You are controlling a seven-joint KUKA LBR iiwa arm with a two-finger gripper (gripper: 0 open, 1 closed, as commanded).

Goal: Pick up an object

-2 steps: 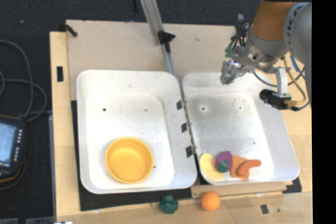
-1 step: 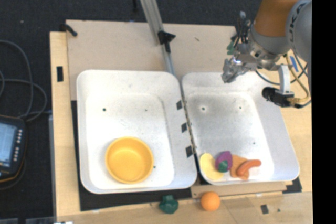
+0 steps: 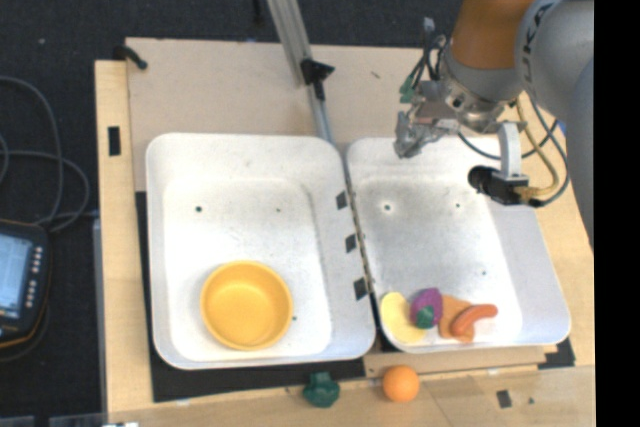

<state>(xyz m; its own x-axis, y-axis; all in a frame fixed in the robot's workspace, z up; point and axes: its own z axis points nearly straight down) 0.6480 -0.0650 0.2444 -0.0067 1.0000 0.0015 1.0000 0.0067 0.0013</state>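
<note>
In the right bin [image 3: 455, 225], at its near edge, lie a pale yellow piece [image 3: 393, 311], a purple and green toy [image 3: 426, 305] and an orange and red toy [image 3: 468, 317], packed close together. A yellow bowl [image 3: 246, 304] sits at the near end of the left bin [image 3: 245, 205]. My gripper [image 3: 409, 141] hangs over the far left corner of the right bin, well away from the toys, with nothing seen between its fingers.
An orange ball [image 3: 400, 383] and a dark green object [image 3: 321, 390] lie on the bench in front of the bins. A slanted metal rail [image 3: 290, 25] runs behind the bins. Cables and a black connector [image 3: 497, 183] hang off the wrist.
</note>
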